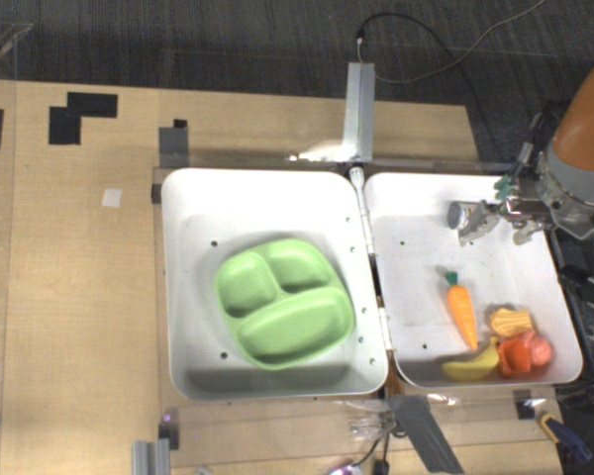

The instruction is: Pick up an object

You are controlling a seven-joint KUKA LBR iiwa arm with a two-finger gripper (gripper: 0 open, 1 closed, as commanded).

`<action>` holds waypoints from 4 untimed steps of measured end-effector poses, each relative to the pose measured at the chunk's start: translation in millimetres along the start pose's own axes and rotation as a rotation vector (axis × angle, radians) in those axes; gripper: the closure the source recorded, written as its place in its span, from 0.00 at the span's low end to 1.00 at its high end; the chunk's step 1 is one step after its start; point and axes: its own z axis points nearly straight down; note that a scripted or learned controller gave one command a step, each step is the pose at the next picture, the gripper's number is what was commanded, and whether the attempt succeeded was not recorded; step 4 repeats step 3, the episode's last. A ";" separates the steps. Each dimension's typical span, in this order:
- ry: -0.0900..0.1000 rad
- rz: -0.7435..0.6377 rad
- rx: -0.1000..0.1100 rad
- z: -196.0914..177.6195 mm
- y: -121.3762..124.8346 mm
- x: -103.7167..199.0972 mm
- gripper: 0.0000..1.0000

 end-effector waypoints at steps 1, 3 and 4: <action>0.000 0.045 0.000 143.8 -38.6 -19.6 0.00; 0.000 0.017 -0.002 37.2 -22.7 31.1 1.00; 0.000 0.017 -0.002 37.2 -22.7 31.1 1.00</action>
